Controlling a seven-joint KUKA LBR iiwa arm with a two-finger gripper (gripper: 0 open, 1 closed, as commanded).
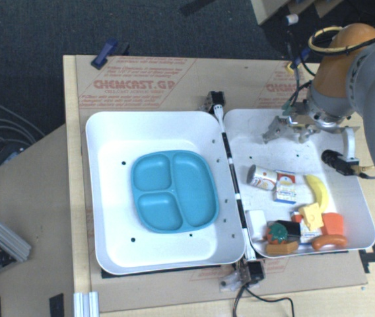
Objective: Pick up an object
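- The gripper (pixel 286 136) hangs low over the far end of the right bin (pixel 366 207), its two fingers (pixel 271 133) apart with nothing between them but bare white floor
- The things to pick lie well apart from it, bunched in the near half of that bin: a small can (pixel 261 177) on its side, touching a white and red box (pixel 286 187), with a banana (pixel 317 191) just beside the box
- Nearer still lie a yellow block (pixel 311 215), an orange cup (pixel 333 223), an orange carrot-like piece (pixel 329 243), a green round thing (pixel 278 231) on a brown piece (pixel 282 247), and a white flat piece (pixel 257 220) against the bin's left wall
- The print on the can and box is too small to read
- The left bin (pixel 108 197) holds one blue divided plate (pixel 174 190) with three compartments, lying flat in the middle
- Both bins sit on a brown board (pixel 75 144) printed in red with "CHEMCAST GP" (pixel 135 83); the same print is partly hidden behind the arm on the right
- A black clip (pixel 215 100) sits where the two bins meet at the far side
- A blue tool (pixel 105 53) lies at the board's far left corner
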